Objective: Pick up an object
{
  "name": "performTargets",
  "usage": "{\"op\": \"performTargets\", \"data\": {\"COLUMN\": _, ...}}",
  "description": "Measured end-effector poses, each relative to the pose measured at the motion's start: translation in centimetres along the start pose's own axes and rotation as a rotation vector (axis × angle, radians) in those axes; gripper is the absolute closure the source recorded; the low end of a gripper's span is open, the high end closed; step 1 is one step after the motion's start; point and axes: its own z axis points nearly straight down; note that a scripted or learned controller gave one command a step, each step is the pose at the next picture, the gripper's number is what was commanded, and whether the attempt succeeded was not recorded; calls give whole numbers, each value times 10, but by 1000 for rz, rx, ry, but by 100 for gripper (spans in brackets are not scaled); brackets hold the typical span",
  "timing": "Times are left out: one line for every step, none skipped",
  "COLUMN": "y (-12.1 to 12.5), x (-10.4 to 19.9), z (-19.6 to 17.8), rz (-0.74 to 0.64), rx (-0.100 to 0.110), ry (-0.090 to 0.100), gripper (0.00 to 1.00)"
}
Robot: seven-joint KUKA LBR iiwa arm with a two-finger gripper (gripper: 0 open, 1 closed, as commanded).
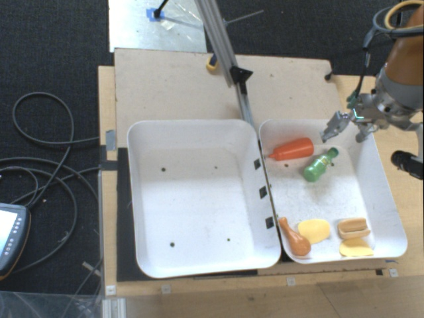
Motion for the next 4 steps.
{"op": "performTargets", "data": {"y": 1, "x": 0, "z": -3, "rz": 0, "rx": -4, "ry": -1, "gripper": 0}}
{"op": "performTargets", "data": {"y": -4, "x": 5, "z": 41, "rz": 2, "rx": -1, "ry": -1, "gripper": 0}}
{"op": "performTargets", "data": {"y": -7, "x": 14, "z": 98, "rz": 4, "rx": 2, "ry": 1, "gripper": 0}}
{"op": "performTargets", "data": {"y": -17, "x": 14, "z": 154, "rz": 4, "rx": 2, "ry": 0, "gripper": 0}}
